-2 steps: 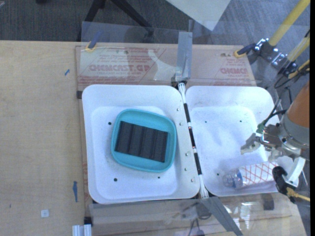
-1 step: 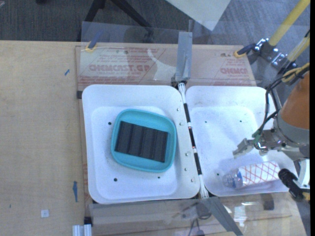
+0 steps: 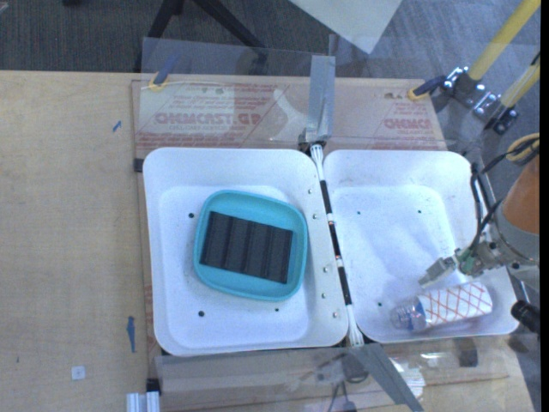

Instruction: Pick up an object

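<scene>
While the grey arm with its orange band (image 3: 525, 202) reaches in from the right edge, its two-finger gripper (image 3: 444, 269) hangs over the near right part of the right-hand shallow white bin (image 3: 377, 178). One pale metallic finger (image 3: 436, 270) points left and slightly downward; whether the fingers are spread or pressed together cannot be told from this angle, and nothing is seen between them.

The task's thing, a small clear plastic bottle with a white label crossed by a red lattice pattern (image 3: 446, 307), lies on its side in the near right corner of the same bin, its neck (image 3: 407, 318) pointing left. It sits just below the gripper in the view (nearer the bin's front wall), close to the finger but with a strip of white bin floor visible between them, so no contact is shown.

In the left-hand shallow white bin (image 3: 171, 187) rests a teal rounded-rectangular plastic tray holding a dark ribbed insert (image 3: 250, 245), slightly rotated and near the bin's middle, well apart from the gripper. Both bins stand side by side on the light wooden bench (image 3: 60, 230).
</scene>
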Action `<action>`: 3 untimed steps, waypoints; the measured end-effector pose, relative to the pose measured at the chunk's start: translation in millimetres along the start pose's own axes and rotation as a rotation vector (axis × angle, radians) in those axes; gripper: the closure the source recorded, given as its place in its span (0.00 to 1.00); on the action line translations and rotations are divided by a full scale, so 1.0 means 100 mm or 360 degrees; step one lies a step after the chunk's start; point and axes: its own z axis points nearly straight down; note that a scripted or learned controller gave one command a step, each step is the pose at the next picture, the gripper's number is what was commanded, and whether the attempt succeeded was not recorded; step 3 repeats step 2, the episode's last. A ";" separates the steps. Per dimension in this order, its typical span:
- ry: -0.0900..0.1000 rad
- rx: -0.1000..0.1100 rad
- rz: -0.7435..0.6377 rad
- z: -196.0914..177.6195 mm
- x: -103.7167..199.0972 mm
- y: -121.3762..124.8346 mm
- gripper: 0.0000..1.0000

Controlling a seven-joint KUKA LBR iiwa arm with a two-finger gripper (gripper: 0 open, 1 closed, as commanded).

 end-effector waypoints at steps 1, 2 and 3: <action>-0.0005 -0.0003 0.0557 -0.36 -0.22 0.00 0.00; -0.0004 0.0000 0.1204 -0.74 -0.24 -0.07 0.00; -0.0004 0.0000 0.1204 -0.74 -0.24 -0.07 0.00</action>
